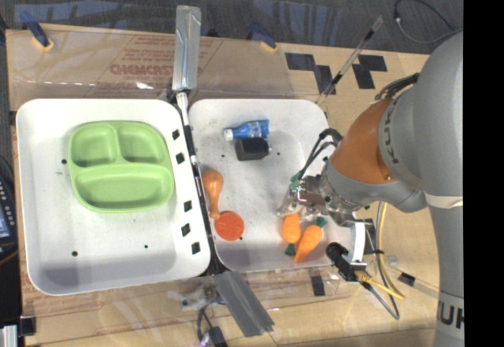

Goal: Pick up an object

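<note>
Carrots (302, 237), two orange toy ones with green tops, lie together at the near right corner of the right bin (260, 263), and my gripper (305, 200) hangs just above them, wrist bent down over that corner. I judge them the likeliest pick, since they sit right under me. How wide I stand open I cannot tell; the wrist body and cables hide that, and I see nothing between them that I could call held. The pair touch each other and lie close to the bin's wall, so closing on one may nudge the other or catch the rim.

Further left in the same bin lie a red round piece (229, 226) and, touching it, an orange pear-shaped piece (213, 184) hard by the dividing wall. Beyond, toward the far side, a black block (253, 149) sits just beside a blue bottle (250, 131). Across the divider, the left bin (47, 259) bears a green sectioned plate (120, 167), well apart from my reach.
</note>
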`<state>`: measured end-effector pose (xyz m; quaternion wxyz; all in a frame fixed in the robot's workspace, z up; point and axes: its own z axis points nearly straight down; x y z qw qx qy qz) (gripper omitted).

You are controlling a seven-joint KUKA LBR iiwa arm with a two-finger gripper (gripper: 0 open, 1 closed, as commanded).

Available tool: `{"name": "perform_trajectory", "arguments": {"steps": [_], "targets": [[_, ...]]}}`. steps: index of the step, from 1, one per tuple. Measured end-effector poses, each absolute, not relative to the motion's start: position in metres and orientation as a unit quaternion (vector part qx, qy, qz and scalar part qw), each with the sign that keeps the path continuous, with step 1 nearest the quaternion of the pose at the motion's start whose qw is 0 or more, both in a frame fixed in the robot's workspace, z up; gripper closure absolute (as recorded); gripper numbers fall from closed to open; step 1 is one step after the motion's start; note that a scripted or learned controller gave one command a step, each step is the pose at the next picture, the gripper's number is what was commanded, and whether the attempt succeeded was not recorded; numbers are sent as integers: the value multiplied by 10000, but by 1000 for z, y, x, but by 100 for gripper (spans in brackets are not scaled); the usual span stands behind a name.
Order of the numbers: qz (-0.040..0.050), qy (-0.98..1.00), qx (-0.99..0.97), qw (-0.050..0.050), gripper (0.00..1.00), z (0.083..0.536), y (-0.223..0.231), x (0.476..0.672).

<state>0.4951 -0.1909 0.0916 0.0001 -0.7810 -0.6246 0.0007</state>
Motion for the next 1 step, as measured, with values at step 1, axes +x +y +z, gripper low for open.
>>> {"name": "perform_trajectory", "arguments": {"steps": [1], "targets": [[-1,-6065,-7951,9,100,194,-173,524]]}}
